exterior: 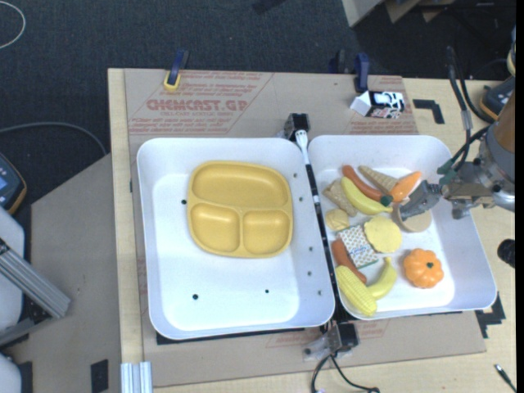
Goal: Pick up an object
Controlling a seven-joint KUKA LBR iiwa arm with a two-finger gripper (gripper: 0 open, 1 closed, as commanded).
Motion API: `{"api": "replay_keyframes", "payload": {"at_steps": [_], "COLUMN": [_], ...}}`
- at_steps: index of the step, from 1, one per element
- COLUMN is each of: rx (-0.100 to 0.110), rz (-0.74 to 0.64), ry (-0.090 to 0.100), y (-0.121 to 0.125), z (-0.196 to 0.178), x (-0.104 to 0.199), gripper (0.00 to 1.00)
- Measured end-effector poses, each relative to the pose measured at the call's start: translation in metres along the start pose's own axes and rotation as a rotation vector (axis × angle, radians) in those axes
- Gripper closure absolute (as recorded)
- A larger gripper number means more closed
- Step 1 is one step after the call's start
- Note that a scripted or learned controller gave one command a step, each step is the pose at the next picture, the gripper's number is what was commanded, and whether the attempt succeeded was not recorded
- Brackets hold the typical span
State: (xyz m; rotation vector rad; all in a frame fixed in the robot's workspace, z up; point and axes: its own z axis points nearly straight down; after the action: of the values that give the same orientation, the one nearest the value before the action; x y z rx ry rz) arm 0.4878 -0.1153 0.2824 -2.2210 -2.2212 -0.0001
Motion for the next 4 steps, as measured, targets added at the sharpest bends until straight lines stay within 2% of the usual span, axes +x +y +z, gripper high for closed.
{"api": "replay_keyframes", "payload": {"at_steps": [1,2,4], "rx": [0.006,0.008,0.000], "rz": [0.001,0.001,0.001], "ry": [0.002,0.002,0.006], "y": [-0.001,-0.008,-0.005], "z": [0.043,0.105,0.197], "x": [0.003,0.003,0.006], "gripper": [0.00,0.00,0.00]}}
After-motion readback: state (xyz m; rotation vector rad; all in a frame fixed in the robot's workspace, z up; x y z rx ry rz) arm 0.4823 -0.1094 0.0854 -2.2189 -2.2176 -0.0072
